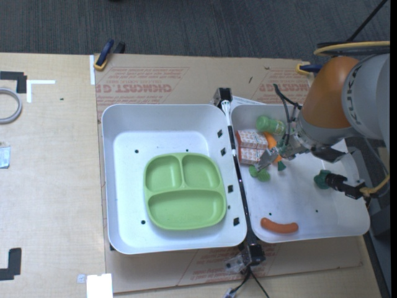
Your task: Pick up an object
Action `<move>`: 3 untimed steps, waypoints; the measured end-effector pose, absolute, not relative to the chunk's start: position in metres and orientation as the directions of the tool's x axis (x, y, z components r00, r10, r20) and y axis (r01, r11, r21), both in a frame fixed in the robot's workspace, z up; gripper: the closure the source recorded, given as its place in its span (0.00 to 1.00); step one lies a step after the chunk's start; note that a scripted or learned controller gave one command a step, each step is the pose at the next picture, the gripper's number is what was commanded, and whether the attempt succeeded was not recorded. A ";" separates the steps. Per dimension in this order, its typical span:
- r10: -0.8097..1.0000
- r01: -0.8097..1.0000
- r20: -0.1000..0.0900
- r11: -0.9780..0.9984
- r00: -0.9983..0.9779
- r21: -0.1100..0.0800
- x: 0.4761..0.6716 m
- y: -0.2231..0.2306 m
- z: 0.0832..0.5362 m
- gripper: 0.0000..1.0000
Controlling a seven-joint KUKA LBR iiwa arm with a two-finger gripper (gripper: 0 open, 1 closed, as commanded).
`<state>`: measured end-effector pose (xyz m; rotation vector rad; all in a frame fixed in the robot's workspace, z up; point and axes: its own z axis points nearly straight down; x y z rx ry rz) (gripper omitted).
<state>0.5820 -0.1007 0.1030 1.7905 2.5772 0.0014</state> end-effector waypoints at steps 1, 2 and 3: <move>0.937 0.937 -0.003 0.349 -0.349 -0.001 0.581 -0.102 0.112 1.00; 0.937 0.937 -0.003 0.350 -0.350 0.002 0.582 -0.102 0.113 0.00; 0.977 0.977 -0.002 0.211 -0.211 0.003 0.608 -0.103 0.094 0.00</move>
